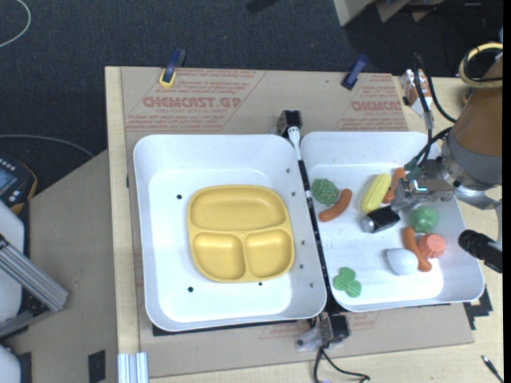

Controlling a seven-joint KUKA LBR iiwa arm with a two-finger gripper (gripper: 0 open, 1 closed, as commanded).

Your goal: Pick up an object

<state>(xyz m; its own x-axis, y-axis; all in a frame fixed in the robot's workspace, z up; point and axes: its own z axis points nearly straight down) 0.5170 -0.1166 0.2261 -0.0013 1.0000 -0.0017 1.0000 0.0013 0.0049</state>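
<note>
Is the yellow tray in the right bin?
No, the yellow tray lies in the left bin; the right bin holds the small toys.

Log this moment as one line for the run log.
arm: over right bin | gripper: low beside corn, nothing seen held | left bin: yellow tray | pick: not yet done

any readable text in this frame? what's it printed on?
"CHEMCAST G P": red print, large line, on the brown board behind the left bin.
Smaller red lines above and below it: too blurred to read.
Same red print behind the right bin, cut off and blurred: not readable.
</note>
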